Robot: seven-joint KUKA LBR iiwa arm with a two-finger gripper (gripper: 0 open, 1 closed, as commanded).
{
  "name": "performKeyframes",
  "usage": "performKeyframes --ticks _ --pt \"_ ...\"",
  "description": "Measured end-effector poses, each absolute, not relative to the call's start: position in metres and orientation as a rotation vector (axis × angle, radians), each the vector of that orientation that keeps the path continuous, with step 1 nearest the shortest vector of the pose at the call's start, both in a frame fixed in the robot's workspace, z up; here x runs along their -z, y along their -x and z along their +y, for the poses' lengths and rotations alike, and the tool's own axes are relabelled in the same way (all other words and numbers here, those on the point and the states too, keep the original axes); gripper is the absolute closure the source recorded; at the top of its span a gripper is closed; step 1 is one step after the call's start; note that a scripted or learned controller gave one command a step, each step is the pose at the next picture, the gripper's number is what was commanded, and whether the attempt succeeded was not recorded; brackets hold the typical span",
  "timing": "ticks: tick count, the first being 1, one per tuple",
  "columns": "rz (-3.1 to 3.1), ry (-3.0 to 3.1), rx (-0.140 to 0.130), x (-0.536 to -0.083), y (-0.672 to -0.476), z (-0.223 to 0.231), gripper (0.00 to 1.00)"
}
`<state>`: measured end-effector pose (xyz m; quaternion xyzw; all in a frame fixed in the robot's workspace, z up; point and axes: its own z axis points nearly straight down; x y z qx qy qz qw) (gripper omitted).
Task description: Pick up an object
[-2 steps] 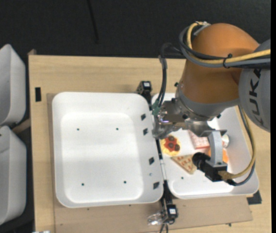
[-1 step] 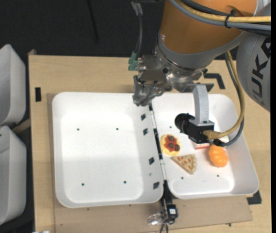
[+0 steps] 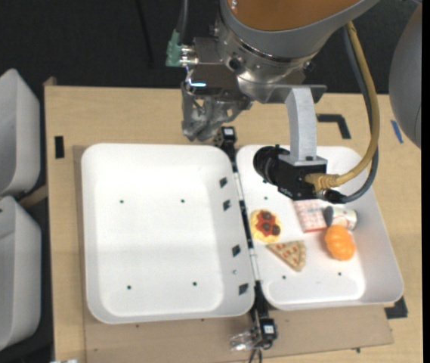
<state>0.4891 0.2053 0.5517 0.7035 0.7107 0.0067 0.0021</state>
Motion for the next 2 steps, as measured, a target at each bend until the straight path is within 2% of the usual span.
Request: performKeyframes --ticks 1,2 --pt "2.228 -2.217 0.012 -0.474 -0.511 0.222 1.0" --pt "2.224 -2.216 -0.004 -0.508 -0.49 0.221 1.0"
